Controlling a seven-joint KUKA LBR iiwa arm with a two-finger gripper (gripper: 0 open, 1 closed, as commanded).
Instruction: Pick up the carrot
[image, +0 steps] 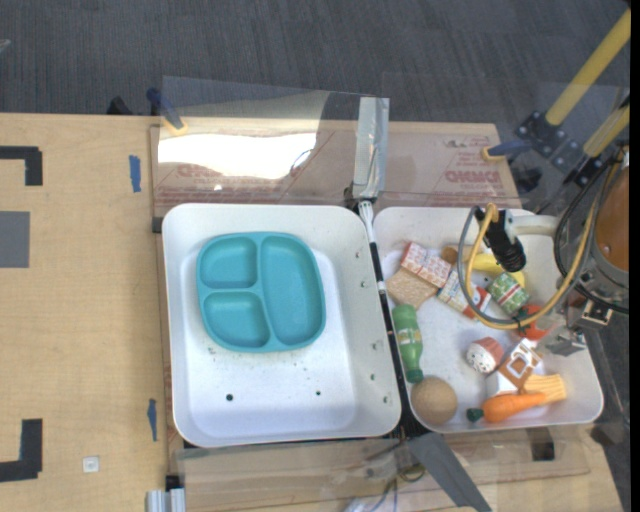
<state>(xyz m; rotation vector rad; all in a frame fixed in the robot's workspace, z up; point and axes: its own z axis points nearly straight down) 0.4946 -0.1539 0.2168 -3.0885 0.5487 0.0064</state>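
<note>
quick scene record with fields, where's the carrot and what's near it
target: carrot
location: right bin, near-right corner, lying flat
neighbours: yellow piece just behind it; beige ball to its left
also in right bin: green bottle along the left wall
left bin: teal divided plate
arm: over the right bin's right side

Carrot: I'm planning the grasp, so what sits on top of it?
Nothing lies across the middle of the carrot. A yellow piece touches or overlaps its right end, in the right bin. The bin floor beneath it is covered.
</note>
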